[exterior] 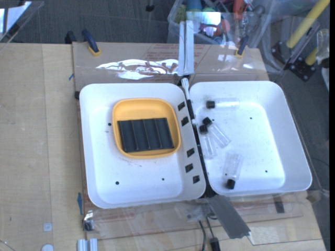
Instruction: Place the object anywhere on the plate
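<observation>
A yellow, rounded-square plate [144, 109] rests in the left white bin [99, 177]. On the plate's front half lies a flat black ribbed block [145, 134], with its long side running left to right. Several clear vials with black caps lie loose in the right white bin [272, 140]: one near the back [222, 104], two close together by the divider [213, 135], and one near the front [232, 167].
Black clips [189, 151] run along the edge where the two bins meet. A clear crate of colourful items [230, 9] stands behind the bins. Bare wooden bench [36, 140] lies to the left. A grey flat bracket [230, 221] sticks out in front.
</observation>
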You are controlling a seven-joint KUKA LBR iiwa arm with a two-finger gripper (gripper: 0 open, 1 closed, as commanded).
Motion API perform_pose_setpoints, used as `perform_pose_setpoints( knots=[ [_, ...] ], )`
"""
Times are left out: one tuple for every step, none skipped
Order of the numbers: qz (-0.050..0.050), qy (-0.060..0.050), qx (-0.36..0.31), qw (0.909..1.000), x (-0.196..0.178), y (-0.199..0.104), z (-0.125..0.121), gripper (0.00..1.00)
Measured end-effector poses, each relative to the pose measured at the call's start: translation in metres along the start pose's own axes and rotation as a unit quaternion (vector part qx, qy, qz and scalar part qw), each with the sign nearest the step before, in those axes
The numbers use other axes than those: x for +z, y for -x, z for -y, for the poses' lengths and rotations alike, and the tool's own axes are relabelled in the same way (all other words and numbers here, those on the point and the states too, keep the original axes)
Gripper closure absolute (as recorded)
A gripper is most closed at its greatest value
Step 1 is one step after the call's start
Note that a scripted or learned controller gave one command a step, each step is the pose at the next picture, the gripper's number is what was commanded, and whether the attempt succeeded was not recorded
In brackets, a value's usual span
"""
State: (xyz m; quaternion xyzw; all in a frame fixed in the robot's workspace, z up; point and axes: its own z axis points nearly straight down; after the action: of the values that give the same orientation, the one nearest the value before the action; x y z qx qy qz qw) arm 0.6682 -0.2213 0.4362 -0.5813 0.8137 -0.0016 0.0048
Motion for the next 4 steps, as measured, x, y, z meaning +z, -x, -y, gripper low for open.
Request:
perform_pose_setpoints(
  knots=[
    [0.000, 0.001, -0.192, 0.9813, 0.001, -0.001, -0.003, 1.00],
    [0.001, 0.002, -0.301, 0.9537, 0.001, 0.003, -0.001, 1.00],
    [0.001, 0.002, -0.438, 0.8989, 0.001, 0.010, -0.004, 1.00],
    [0.001, 0.002, -0.543, 0.8397, 0.001, 0.010, -0.003, 1.00]
  ],
)
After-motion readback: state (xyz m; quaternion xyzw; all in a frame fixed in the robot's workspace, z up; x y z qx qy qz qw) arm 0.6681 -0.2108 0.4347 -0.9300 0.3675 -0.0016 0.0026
